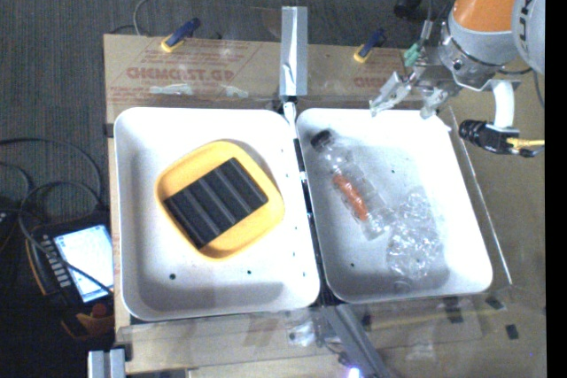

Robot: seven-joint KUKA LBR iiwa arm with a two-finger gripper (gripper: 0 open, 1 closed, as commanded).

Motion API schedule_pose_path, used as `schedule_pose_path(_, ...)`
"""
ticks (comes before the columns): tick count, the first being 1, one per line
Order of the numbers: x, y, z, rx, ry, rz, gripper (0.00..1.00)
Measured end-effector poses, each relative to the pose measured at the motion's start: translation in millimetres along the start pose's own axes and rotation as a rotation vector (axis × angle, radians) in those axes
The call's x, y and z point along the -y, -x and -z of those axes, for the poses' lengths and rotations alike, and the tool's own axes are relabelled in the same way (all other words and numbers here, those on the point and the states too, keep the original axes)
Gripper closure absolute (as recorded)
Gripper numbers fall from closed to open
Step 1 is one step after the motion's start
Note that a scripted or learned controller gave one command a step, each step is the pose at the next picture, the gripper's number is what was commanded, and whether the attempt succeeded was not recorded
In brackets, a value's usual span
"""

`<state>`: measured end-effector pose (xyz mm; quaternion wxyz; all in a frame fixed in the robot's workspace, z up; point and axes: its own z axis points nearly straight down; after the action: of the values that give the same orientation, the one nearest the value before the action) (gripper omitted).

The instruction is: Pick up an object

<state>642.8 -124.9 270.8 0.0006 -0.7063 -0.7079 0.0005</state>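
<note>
Plainly, the camera view looks down at a slant on two shallow white bins set side by side on the bench, so that anything lifted from one could be dropped into the other without a long reach.

The left bin (133, 217) carries a single yellow dish (173, 183) with a dark ribbed insert (217, 201), lying flat and turned at an angle near the bin's middle. It sits well apart from every wall, which would leave room around it for a grasp.

The right bin (469, 217) holds a clear plastic bottle (350, 181) with a dark cap toward the bin's far left corner and an orange-red label; it lies on its side, running diagonally toward the near right. Just beside its lower end sits a crumpled clear plastic piece (415, 235), close enough that I cannot tell whether the two touch. Both are candidates for the task, and both are transparent and likely slippery or yielding.

The gripper (409, 99) hangs over the far rim of the right bin, above and beyond the bottle, apart from everything in the bin. Its fingers are spread wide with nothing between them, which suits an approach, not a carry. I judge that the pick has not begun: the arm must first move nearer over the bin and then descend.

Behind the bins a cardboard sheet (195, 71) lies clipped to the bench, presumably as a backing.
</note>
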Motion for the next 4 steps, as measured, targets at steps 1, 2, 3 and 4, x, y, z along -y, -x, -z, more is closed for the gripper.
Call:
schedule_pose_path(1,11.0,-28.3,-132.1,-0.002,0.0,0.311,0.0)
schedule_pose_path(2,40.4,-24.5,-176.0,-0.001,0.006,0.321,0.0)
schedule_pose_path(3,40.4,-24.5,-176.0,-0.001,0.006,0.321,0.0)
schedule_pose_path(4,40.1,-25.8,-167.0,-0.004,0.006,0.322,1.0)
